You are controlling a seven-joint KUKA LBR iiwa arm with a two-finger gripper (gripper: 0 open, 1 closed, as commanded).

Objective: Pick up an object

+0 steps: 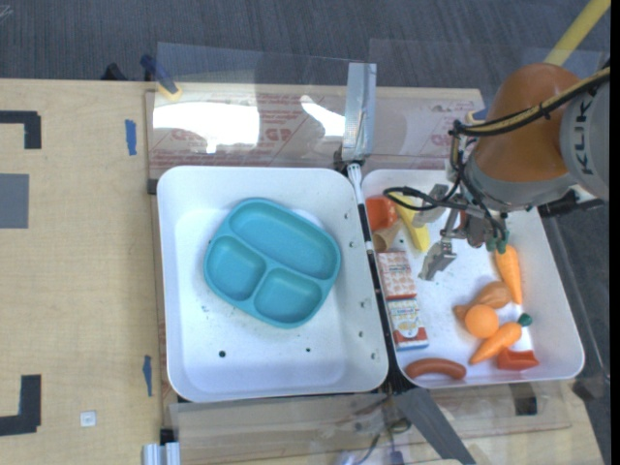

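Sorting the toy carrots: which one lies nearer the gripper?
The upper carrot, lying beside the gripper along the right bin's far side; the other carrot lies lower, below the orange.

Two white bins: left bin, right bin. In the left, a turquoise divided plate, one plain shade throughout. In the right, orange carrots with green tops, an orange round fruit, a reddish-brown sausage, a yellow piece, an orange-red piece, a white carton printed red and a red-and-white item. Light tan bench with black corner marks and blue tape strips. Orange band on the grey arm, yellow and black cables; dull metallic grey gripper.
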